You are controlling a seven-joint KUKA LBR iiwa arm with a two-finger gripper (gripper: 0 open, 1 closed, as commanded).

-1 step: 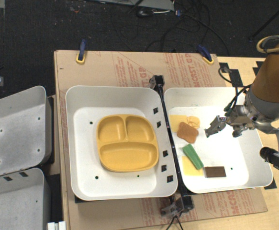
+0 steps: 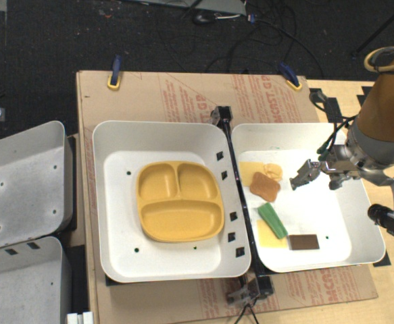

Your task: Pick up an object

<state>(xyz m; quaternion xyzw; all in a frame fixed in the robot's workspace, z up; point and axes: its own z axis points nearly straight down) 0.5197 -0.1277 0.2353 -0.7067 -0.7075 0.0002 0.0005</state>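
Observation:
My gripper (image 2: pixel 318 180) hangs over the middle of the right bin (image 2: pixel 359 228), open, with nothing between its fingers. Just left of it lies an orange-brown lump (image 2: pixel 265 186), with a small pale yellow piece (image 2: pixel 273 171) touching its far side. Nearer the front, a green block (image 2: pixel 272 219) lies at a slant on a flat yellow sheet (image 2: pixel 269 235). A dark brown block (image 2: pixel 303 241) rests near the bin's front wall. None of these touches the gripper.
The left bin (image 2: pixel 115 201) holds a yellow divided plate (image 2: pixel 180 201). A black clip strip (image 2: pixel 234 181) runs along the wall between the bins. Grey trays (image 2: pixel 21 181) lie off the bench to the left. Blue-and-yellow clamps (image 2: pixel 115 73) hold the board's far edge.

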